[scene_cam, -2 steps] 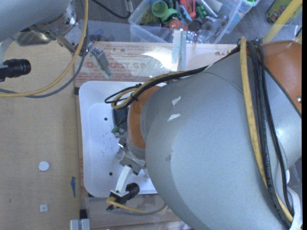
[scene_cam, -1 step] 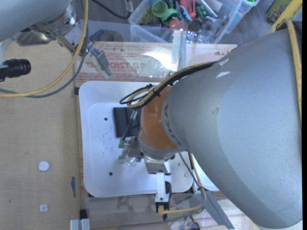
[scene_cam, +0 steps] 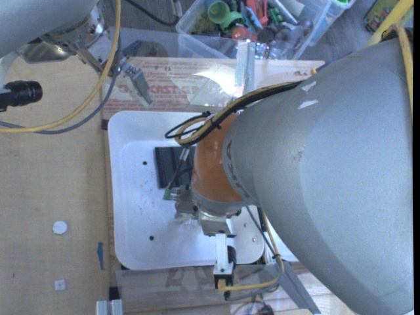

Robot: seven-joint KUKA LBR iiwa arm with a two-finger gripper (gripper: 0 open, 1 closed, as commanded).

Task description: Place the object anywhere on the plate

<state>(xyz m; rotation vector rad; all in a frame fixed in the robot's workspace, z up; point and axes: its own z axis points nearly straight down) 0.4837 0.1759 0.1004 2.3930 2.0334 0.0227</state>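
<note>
Hovering over the left white bin (scene_cam: 125, 176), the grey arm (scene_cam: 315, 176) hides most of what lies below.
Neither the object nor the plate can be made out under the arm, so their place relative to the hand is unclear. The orange band (scene_cam: 210, 169) sits above the wrist; a clear tub of coloured toys (scene_cam: 262, 12) stands beyond the table (scene_cam: 46, 176).

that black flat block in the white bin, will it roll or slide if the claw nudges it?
The black block looks flat and rectangular, so it should slide rather than roll. It lies flat on the bin floor, so tipping seems unlikely. The floor looks smooth, so a push may skid it. Its right edge is hidden by the arm, so its full shape is unclear.
</note>
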